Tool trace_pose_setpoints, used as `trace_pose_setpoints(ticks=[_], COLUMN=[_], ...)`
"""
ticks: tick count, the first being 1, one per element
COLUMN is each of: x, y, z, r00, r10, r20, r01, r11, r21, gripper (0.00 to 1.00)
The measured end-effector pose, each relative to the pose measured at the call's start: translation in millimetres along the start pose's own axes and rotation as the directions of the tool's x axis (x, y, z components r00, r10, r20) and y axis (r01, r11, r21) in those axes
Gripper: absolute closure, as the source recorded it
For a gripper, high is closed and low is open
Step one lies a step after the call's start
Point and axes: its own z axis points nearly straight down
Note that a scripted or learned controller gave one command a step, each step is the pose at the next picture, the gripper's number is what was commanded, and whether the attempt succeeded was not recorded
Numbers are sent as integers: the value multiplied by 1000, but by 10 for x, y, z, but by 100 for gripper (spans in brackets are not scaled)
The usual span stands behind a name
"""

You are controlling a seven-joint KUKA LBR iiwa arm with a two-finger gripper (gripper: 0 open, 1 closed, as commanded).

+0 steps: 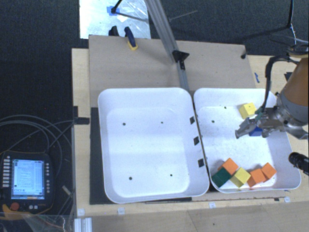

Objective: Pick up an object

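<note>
The gripper hangs over the middle of the right bin, with its fingers pointing toward the left side of the view, and the picture is too small and blurred there to tell if the jaws are spread or pressed together; I see nothing between them. Just behind the fingers, toward the wrist, there is a small blue piece, and it is possibly a blue block or a part of the tool, I cannot tell which. Just above the gripper and slightly to its right, a yellow block lies alone on the bin floor, near the fingers but apart from them. Well below the gripper, along the near wall of the same bin, a group of blocks lies close together: an orange block, a dark green block at its lower left, a second yellow block touching them, and then two more orange blocks further to the right. Far to the left of the jaws, beyond the shared edge, there is the left bin. The grey arm comes in from the right of the gripper. Much further left, off the bench, a control pendant with a lit screen lies among cables.
</note>
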Motion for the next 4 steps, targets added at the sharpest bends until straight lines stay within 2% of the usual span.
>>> trace_pose_setpoints(ticks=[1, 4], x=[-1, -34], y=[1, -24], z=[-2, 1354], r00=[1000, 1000], r10=[1, 2], r20=[0, -1], r01=[-1, -2], r11=[1000, 1000], r21=[-1, 5], gripper=[0, 0])
